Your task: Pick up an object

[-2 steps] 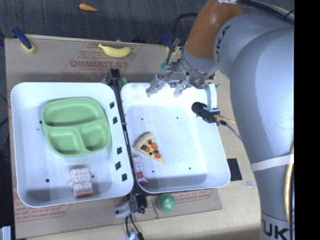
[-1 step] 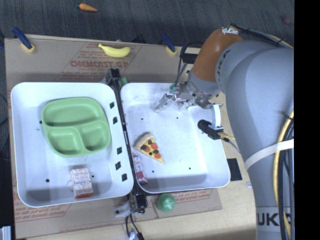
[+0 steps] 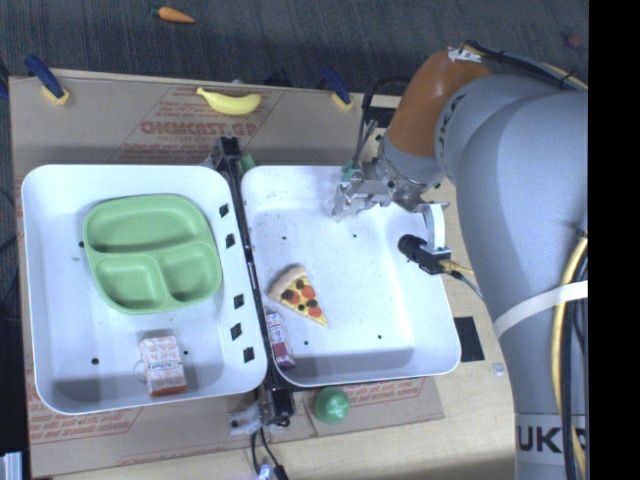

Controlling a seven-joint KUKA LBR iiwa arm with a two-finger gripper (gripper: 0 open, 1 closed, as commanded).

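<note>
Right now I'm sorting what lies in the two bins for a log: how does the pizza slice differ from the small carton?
The pizza slice lies in the right bin, near its left wall; the small carton lies in the left bin, near its front edge. The slice is a flat wedge, tan crust with red and dark toppings; the carton is a boxy block, white and red. Both lie apart from the gripper.
</note>
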